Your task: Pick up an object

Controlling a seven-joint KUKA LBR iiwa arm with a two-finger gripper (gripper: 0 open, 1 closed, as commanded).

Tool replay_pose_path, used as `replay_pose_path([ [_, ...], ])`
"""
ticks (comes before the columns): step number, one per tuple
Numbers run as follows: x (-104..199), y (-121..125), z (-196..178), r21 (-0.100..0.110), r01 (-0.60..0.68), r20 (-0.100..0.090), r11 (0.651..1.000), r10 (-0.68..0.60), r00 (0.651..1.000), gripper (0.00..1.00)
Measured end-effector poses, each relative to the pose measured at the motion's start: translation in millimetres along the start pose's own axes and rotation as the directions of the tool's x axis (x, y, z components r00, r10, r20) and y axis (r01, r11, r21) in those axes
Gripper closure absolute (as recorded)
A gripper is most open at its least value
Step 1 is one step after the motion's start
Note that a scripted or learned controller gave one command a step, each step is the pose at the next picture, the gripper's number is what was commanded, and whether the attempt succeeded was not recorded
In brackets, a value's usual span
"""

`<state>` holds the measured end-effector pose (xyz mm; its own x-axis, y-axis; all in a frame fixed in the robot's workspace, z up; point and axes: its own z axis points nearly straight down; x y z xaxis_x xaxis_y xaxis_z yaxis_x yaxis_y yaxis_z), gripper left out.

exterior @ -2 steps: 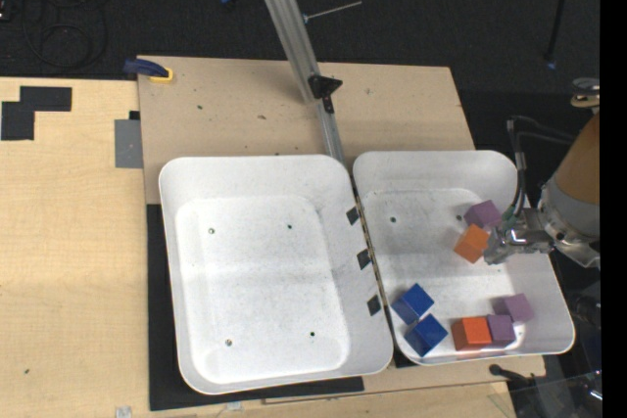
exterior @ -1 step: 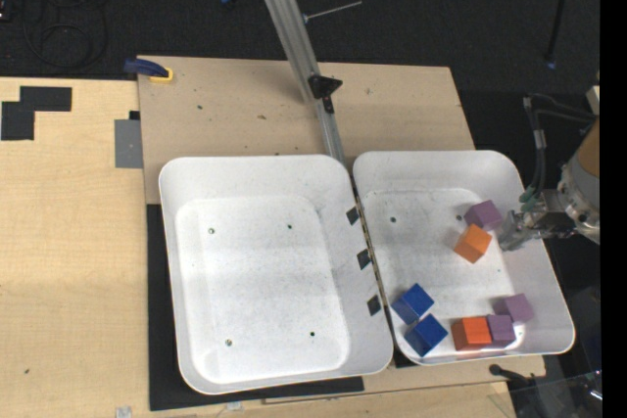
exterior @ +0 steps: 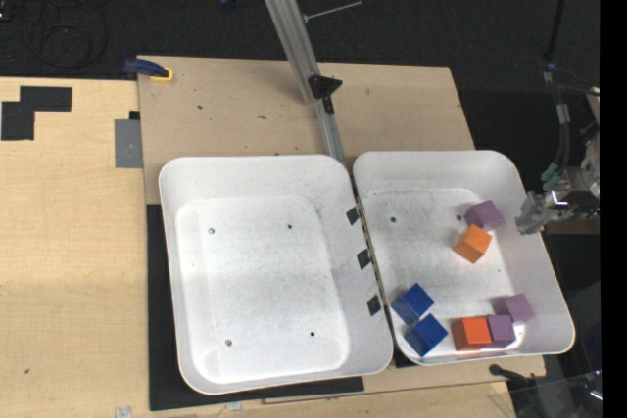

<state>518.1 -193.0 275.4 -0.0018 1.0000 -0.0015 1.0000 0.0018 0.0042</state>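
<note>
Frankly, I couldn't tell the metal gripper's (exterior: pixel 537 212) state — it hung just past the right white bin's (exterior: pixel 431 173) edge, near the small purple block (exterior: pixel 483 214) and orange cube (exterior: pixel 473 243).

cam: fixed overhead | slanted down | both bins (exterior: pixel 196 173) framed

I see two white bins (exterior: pixel 265 176) on a tan tabletop (exterior: pixel 69 240); the lower-right bin holds two blue blocks (exterior: pixel 414 301), two orange (exterior: pixel 473 244), three purple (exterior: pixel 483 214).
</note>
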Motion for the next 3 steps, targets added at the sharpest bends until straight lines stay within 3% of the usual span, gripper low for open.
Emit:
replay_pose_path([
  [3,149,6,28,0.008,0.003,-0.004,1.0,-0.002,1.0,1.0],
])
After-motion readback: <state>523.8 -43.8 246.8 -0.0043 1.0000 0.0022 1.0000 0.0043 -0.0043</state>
